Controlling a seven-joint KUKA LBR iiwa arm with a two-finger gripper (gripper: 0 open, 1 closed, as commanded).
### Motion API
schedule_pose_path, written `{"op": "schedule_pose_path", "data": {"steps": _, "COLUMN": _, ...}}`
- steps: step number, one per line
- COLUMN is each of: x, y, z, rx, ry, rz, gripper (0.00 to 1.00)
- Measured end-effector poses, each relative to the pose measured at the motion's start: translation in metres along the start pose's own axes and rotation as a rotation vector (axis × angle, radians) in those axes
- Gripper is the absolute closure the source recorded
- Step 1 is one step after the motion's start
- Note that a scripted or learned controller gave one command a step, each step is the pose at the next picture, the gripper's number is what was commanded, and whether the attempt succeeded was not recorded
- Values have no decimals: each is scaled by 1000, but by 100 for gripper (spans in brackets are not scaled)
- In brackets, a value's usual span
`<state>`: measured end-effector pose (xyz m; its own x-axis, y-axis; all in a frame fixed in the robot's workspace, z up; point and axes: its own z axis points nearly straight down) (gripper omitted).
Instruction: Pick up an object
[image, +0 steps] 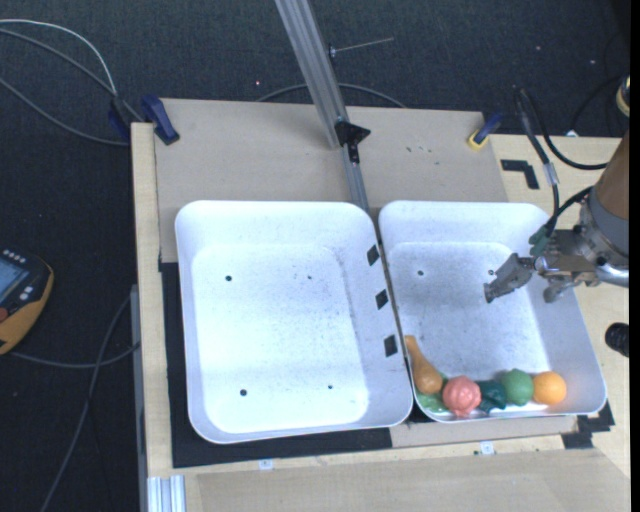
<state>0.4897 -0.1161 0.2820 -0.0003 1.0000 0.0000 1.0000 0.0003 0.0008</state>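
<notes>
On the bench the right bin holds toy foods along its near edge, while the tool, fingers spread and empty, hovers farther back, so the approach step likely calls for moving nearer and descending.

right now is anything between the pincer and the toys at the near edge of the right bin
Nothing visible. The pincer hangs over bare floor of the right bin; the toys lie in a row along its near wall, with open white floor between.

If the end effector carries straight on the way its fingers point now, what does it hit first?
Most likely the bare floor of the right bin. The end effector points left and downward, well above the toys along the near wall, such as the pink ball. Depth is hard to judge from one view.
</notes>
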Motion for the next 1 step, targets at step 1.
{"op": "schedule_pose_path", "data": {"steps": 1, "x": -81, "y": 61, "z": -9, "rx": 0, "ry": -2, "rz": 4, "gripper": 0}}
